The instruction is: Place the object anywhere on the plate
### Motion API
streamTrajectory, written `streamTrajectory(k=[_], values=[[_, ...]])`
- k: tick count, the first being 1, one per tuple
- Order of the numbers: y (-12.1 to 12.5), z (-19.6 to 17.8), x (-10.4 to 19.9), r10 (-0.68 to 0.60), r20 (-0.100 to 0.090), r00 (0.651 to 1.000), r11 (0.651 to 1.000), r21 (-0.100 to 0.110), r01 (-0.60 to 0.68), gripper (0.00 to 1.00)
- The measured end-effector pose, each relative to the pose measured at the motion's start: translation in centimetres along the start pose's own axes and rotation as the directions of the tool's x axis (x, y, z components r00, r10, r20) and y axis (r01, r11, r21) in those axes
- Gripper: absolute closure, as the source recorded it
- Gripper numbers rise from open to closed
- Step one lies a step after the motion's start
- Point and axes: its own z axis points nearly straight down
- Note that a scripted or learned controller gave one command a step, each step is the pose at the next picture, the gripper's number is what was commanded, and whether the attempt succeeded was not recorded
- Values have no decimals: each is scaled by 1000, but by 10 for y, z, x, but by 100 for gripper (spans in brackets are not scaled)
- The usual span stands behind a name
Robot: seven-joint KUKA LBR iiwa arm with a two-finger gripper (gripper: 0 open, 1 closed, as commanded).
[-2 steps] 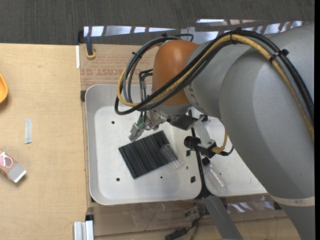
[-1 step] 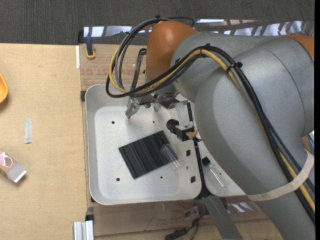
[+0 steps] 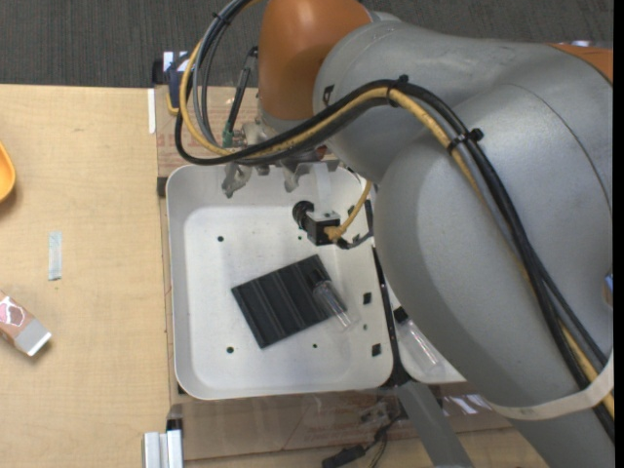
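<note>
A black ridged rectangular plate lies tilted in the middle of the left white bin. A small clear object rests at the plate's right end, partly over its edge. My gripper hangs below the orange band over the bin's far rim, well apart from the plate and the clear object. A black fitting with a yellow cable sits just below the wrist, above the bin floor. The arm's grey body covers the right side of the view.
The second white bin shows as a sliver under the arm at lower right. On the wooden bench to the left lie an orange item, a small grey strip and a red-and-white packet.
</note>
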Motion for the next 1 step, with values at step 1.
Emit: streamTrajectory(k=[1], values=[[1, 58, 8, -625, 0, 780, 780, -1, 625, 0]])
